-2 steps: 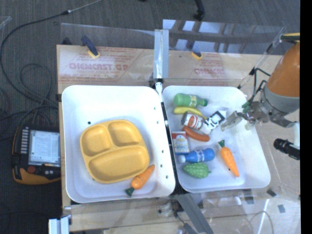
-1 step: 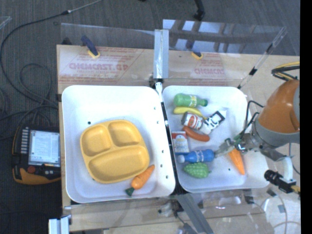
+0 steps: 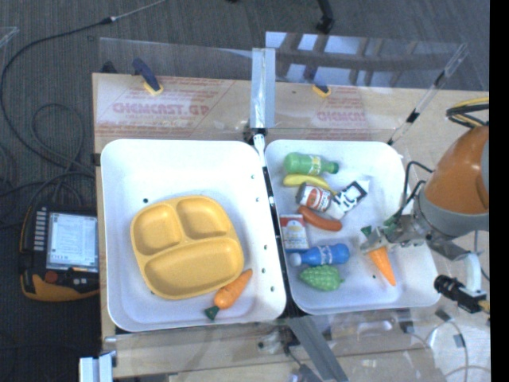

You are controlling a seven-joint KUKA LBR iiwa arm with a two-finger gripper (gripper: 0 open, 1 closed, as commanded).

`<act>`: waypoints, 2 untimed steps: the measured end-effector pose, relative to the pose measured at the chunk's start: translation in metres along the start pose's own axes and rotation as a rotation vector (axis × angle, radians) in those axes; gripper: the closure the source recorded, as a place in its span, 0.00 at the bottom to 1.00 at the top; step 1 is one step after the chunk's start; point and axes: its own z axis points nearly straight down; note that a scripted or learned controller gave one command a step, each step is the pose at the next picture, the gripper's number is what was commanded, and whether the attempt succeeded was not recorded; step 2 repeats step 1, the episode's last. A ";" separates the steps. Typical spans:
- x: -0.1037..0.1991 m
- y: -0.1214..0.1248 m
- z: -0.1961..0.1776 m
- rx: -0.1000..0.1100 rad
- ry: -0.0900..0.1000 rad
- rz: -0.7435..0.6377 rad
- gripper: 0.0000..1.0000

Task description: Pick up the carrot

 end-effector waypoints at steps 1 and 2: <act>0.052 -0.011 -0.096 0.007 0.003 -0.053 1.00; 0.052 -0.011 -0.096 0.007 0.003 -0.053 1.00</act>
